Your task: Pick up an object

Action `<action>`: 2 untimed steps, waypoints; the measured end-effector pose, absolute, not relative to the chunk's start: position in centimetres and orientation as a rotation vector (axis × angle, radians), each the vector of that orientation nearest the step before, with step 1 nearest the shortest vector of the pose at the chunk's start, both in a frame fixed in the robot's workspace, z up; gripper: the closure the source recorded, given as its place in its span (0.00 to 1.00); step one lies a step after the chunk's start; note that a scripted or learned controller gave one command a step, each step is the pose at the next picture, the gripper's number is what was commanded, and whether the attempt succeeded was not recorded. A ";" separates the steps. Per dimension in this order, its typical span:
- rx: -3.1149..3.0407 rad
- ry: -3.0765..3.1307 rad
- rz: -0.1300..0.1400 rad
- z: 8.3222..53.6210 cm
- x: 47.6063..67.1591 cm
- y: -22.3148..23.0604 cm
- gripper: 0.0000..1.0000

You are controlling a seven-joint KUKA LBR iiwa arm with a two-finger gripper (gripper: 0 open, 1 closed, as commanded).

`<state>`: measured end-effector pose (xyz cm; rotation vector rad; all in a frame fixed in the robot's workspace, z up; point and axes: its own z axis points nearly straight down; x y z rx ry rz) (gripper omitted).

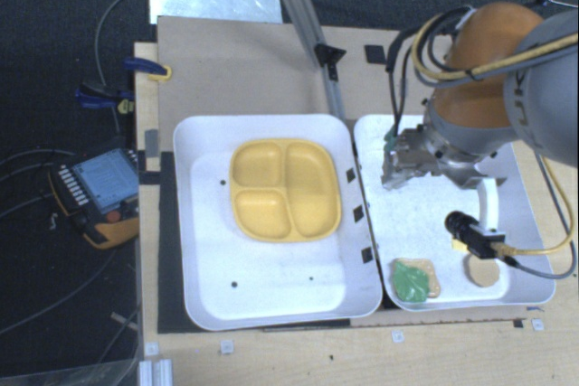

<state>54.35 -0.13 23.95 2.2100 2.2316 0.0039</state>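
A: Left bin point(208, 285)?
B: Holds yellow divided plate point(286, 190), far-centre.
A: Right bin point(380, 221)?
B: Green-topped piece point(413, 279) at near-left corner, round tan piece point(482, 271) just right of it.
A: Pincer point(398, 165)?
B: Over far-left part of right bin, well apart from both pieces. Opening: cannot tell. Nothing seen in it.

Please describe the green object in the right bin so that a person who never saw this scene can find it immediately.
Start at the right white bin, under the grey arm. Go to its near-left corner, by the divider between the two bins. There lies the green object, on a tan base; its neighbour to the right, the round tan piece, has no green on it.
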 end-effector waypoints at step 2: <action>2.209 2.235 0.004 24.2 53.2 11.0 1.00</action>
